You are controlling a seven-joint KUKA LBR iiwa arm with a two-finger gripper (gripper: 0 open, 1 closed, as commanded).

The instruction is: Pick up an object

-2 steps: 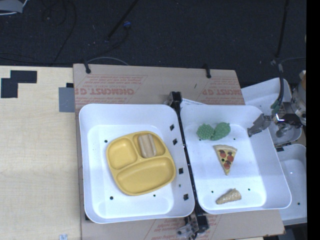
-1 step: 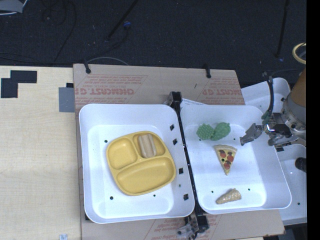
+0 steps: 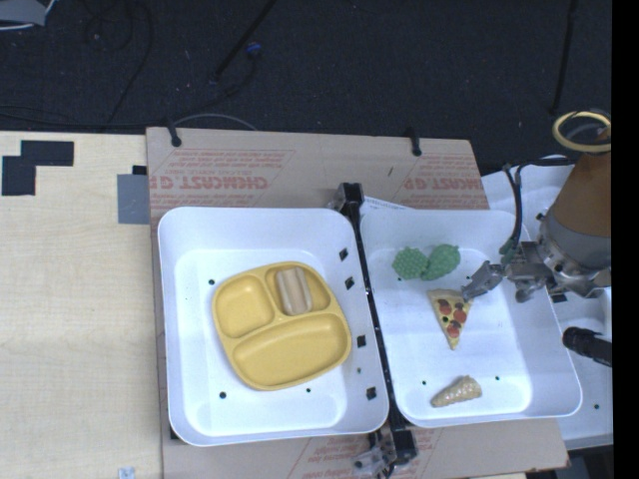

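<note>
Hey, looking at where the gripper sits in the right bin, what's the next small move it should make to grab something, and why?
Probably ease the gripper down and slightly left onto the pizza slice. It sits by the slice's top corner with nothing between its fingers, and the slice lies flat, apart from the green broccoli piece.

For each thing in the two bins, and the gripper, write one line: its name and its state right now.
Yellow tray: lying flat in the left bin, holding a hot dog.
Hot dog: lying in the tray's upper right compartment.
Broccoli: lying loose in the right bin, not gripped.
Pizza slice: lying flat, tip pointing down, just below the gripper.
Cone: lying on its side near the right bin's front.
Gripper: low over the right bin, holding nothing.
</note>
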